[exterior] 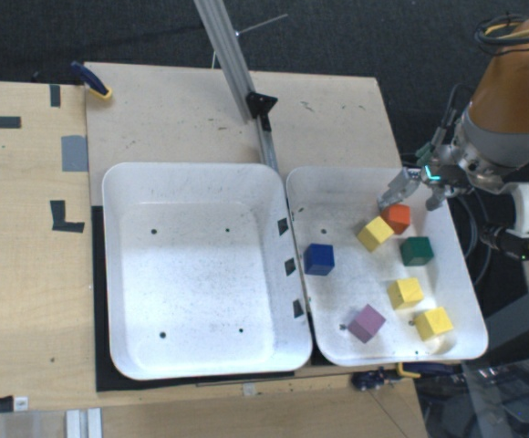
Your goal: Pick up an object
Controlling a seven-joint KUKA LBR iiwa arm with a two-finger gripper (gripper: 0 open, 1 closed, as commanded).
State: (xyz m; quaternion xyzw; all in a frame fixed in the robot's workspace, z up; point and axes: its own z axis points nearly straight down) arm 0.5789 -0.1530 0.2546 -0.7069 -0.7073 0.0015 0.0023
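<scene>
Broadly, we start with the worktop [201,117], a flat pale wooden board with scuffs and a few grey tape marks. On it sit two shallow white plastic bins with rounded corners and speckled floors: the left bin [191,272] and the right bin [337,199], touching along their inner rims.

Next comes the arm [502,89], smooth and rounded, orange above a grey wrist, reaching in from the right. Its claw [417,190] hangs over the upper right part of the right bin, fingers spread apart with nothing between them.

The blocks all lie in the right bin. They look like small painted wooden cubes: a blue cube [318,259] near the inner rim, a purple cube [367,323] low in the bin, a green cube [416,251], a yellow cube [374,234] touching an orange cube [397,216], and two more yellow cubes [407,292] [434,322] toward the lower right.

We judge the orange cube, just below the claw, the likeliest target. Such a block should be light, rigid and not fragile, with flat faces that may be a little slick. We would close on two opposite flat faces, away from the corners, choosing the pair that keeps a finger clear of the yellow neighbour.
</scene>
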